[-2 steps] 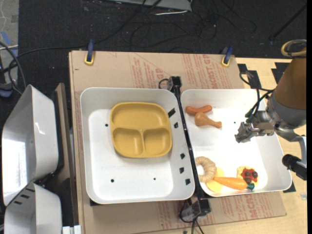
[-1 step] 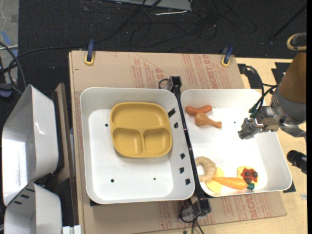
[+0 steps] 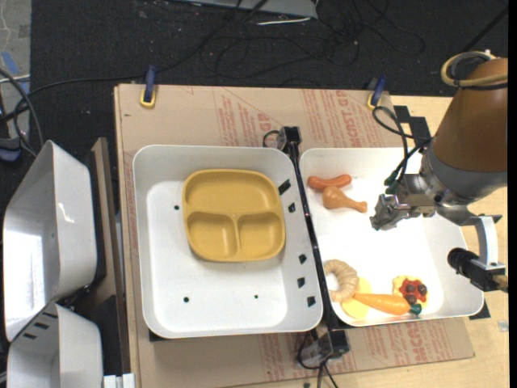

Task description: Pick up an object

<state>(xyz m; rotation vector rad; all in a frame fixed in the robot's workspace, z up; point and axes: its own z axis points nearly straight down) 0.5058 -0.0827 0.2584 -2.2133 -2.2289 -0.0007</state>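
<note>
My gripper [image 3: 388, 215] hangs over the right bin [image 3: 452, 297], and I cannot tell how it is set. Taking that bin as my landmark: a drumstick [image 3: 344, 201] lies in its upper left part, just beside my gripper, with a sausage [image 3: 329, 182] touching it above. Along its near edge lie a shrimp [image 3: 341, 276], a carrot [image 3: 381, 302] and a pizza slice [image 3: 410, 288]. Beside it on the worktop [image 3: 242, 111] sits the left bin [image 3: 153, 297], holding a yellow divided plate [image 3: 234, 215].
</note>
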